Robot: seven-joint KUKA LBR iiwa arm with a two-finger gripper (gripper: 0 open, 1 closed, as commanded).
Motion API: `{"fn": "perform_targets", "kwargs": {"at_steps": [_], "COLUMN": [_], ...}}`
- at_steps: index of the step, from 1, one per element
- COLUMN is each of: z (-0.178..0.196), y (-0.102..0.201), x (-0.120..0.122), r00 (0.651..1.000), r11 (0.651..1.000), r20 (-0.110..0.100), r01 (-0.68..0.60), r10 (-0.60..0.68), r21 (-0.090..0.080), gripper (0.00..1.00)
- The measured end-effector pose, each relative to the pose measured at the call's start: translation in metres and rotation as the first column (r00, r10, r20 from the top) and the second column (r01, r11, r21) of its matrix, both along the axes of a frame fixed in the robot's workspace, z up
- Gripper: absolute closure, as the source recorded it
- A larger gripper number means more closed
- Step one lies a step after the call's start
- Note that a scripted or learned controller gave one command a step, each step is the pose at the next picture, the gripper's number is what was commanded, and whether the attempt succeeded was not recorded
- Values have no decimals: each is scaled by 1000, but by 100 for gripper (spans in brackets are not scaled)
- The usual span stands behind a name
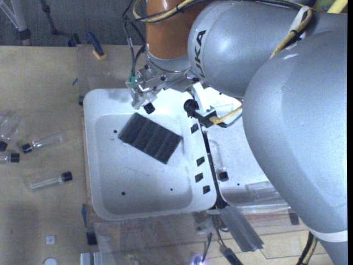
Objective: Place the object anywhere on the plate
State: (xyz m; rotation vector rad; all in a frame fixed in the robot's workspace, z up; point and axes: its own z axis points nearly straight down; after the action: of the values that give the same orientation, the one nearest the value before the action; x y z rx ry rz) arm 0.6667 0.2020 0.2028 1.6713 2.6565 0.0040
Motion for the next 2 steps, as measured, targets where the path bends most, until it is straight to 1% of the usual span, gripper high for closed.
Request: {"fn": "perform_targets", "kwargs": {"at_steps": [1,2], "z": [-7,105], "y": [15,11], "x": [0,0], "r00": [994,884], "r11": [994,884], "r20": [-1,-3], "r01": [105,467], "r10": [-105,-467], "r21": [1,0], "gripper": [100,100]}}
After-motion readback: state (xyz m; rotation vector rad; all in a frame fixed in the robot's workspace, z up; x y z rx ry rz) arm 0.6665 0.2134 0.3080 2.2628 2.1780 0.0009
